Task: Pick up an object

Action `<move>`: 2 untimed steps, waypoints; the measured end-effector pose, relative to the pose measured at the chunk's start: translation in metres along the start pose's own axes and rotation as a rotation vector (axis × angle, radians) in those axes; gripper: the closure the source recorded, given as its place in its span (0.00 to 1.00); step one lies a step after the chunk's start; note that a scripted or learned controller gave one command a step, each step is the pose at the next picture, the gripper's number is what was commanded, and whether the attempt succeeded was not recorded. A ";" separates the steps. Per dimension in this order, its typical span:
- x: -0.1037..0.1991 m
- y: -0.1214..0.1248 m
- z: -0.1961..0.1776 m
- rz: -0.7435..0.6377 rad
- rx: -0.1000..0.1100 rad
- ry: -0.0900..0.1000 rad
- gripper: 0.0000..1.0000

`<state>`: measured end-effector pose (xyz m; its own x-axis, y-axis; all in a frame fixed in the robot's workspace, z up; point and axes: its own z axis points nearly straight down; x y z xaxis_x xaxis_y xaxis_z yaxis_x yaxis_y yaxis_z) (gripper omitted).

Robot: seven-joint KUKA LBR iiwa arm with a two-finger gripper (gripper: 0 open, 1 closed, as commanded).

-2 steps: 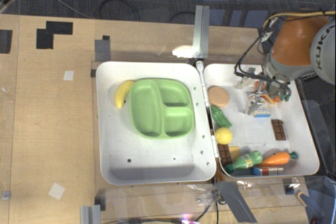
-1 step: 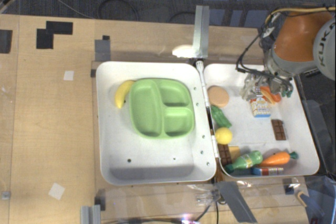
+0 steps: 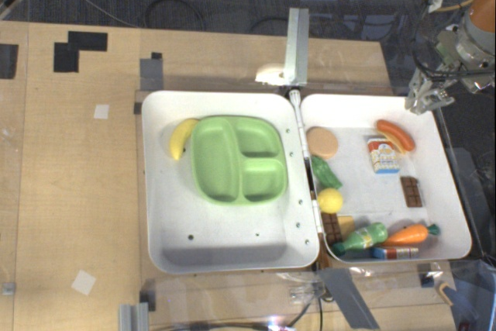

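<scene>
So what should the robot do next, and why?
Probably swing the hand inward and lower it toward the hot dog. The hand hangs at the upper right corner of the right bin, above the toys and holding nothing, and the hot dog lies nearest, with bare floor around most of it.

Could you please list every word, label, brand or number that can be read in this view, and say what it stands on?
None can be read.
Small carton: red and blue print on its face, too blurred to read.
Bottle: a label band, too small to read.
</scene>
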<state>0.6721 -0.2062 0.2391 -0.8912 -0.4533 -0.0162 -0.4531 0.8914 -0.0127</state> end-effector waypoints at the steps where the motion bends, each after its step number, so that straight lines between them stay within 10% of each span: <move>1: 0.000 0.002 0.004 -0.002 -0.006 0.004 0.00; 2: 0.002 0.005 0.131 -0.170 -0.012 0.008 0.00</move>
<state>0.6706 -0.2036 0.1085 -0.8020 -0.5973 -0.0067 -0.5973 0.8020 -0.0028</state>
